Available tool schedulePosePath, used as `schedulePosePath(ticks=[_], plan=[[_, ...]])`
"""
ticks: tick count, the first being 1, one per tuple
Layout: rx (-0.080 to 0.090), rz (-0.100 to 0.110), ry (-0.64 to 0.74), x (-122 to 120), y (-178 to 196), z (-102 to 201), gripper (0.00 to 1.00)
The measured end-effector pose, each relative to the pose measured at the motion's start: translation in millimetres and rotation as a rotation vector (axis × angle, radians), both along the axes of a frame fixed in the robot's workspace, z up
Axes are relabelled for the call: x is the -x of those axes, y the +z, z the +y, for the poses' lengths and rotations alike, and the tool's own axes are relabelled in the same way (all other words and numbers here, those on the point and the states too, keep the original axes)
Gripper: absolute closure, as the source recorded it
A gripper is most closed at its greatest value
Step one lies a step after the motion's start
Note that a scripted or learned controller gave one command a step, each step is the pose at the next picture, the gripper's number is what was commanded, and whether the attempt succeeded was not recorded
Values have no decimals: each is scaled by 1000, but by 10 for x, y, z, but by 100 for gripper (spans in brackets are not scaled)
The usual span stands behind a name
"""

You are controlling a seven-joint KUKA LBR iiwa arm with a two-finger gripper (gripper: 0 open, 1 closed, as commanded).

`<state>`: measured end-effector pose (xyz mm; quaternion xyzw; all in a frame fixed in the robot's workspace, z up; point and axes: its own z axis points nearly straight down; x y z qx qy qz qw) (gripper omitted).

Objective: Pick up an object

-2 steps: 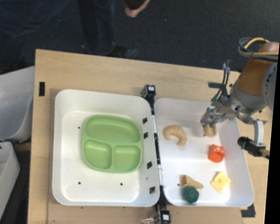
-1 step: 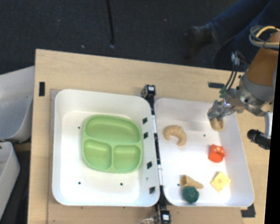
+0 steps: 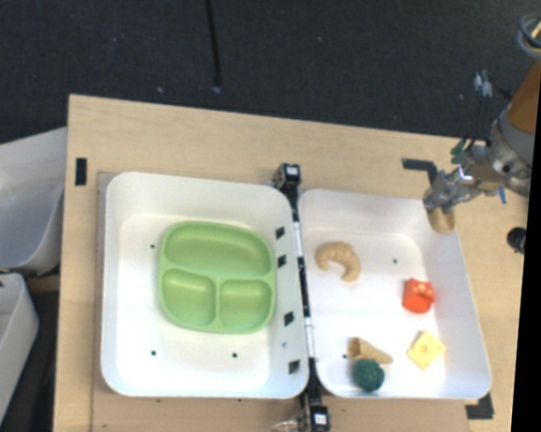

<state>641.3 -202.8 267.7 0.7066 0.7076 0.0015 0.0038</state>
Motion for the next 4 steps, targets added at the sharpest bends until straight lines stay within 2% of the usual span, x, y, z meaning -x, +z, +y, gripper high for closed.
schedulePosePath(ticks=[1,3,4], plan=[[-2,8,4,9,-96,594,100],[-3,5,5,-157,-141,1742,100],[-3,8,5,-97,-250,2287,100]])
